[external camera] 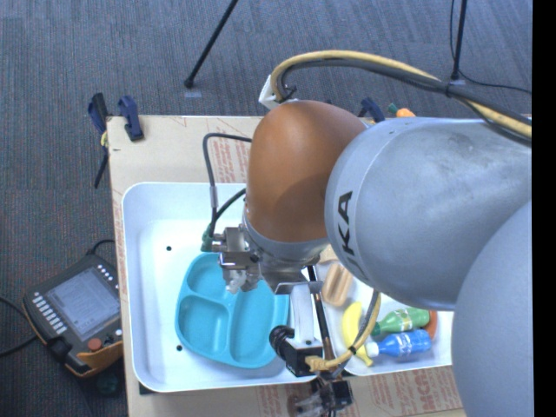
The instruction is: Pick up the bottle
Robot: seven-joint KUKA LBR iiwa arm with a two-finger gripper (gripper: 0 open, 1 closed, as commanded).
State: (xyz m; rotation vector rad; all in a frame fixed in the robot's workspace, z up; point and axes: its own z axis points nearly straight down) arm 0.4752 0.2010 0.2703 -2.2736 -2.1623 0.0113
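The bottle (406, 344) is seen lying untouched at four o'clock, beside a banana (351, 321). The end effector (233, 278) is positioned over a blue tray (208, 315); its state cannot be told. Picking remains undone.

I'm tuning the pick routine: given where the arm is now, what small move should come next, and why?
Probably shift the gripper toward the right bin. It hangs over the blue divided tray in the left bin, while the green bottle and the blue bottle lie on their sides in the other bin beside a banana, so descending here would miss both.
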